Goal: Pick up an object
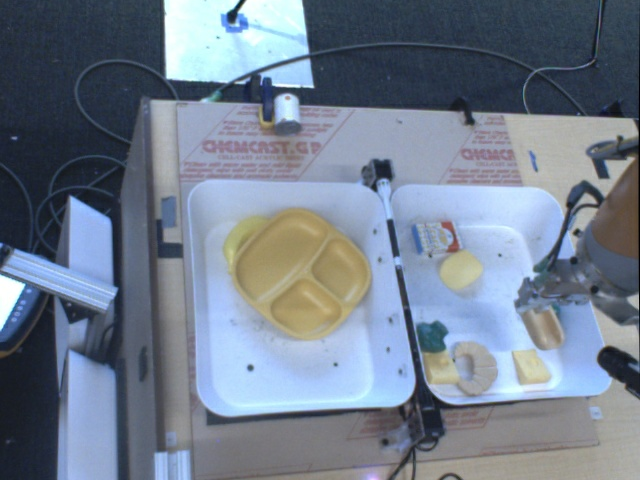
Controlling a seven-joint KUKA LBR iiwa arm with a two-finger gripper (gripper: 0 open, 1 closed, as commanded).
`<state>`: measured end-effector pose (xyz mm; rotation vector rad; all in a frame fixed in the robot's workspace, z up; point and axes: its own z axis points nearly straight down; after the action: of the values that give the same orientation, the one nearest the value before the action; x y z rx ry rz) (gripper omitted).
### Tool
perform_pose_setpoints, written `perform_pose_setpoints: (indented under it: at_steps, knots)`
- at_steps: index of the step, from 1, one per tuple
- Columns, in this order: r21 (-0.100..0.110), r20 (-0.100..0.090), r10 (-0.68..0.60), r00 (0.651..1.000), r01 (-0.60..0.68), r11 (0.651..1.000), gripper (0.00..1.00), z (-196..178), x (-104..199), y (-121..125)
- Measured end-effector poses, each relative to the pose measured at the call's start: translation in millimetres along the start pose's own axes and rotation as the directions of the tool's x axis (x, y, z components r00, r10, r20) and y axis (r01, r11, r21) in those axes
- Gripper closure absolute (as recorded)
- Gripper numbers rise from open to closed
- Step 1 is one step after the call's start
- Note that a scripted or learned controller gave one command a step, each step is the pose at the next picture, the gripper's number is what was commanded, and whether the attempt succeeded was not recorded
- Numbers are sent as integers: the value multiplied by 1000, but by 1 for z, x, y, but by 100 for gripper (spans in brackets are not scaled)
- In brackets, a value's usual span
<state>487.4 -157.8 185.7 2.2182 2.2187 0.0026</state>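
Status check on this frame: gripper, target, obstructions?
Gripper low in right bin, directly over tan bread-like piece. Hold unconfirmed. Yellow block close beside it; yellow divided plate sits in left bin.

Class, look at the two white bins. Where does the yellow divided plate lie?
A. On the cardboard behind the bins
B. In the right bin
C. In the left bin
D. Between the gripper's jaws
C: the yellow divided plate rests inside the left bin, away from the gripper over the right bin.

Red lettering reading "CHEMCAST GP" repeats across the brown protective sheet (330,138) behind the two bins.
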Motion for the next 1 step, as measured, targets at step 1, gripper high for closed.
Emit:
perform_pose_setpoints:
  at_steps: [1]
  knots:
    - [2,-2,-4,1000,4,1000,100,1,48,54]
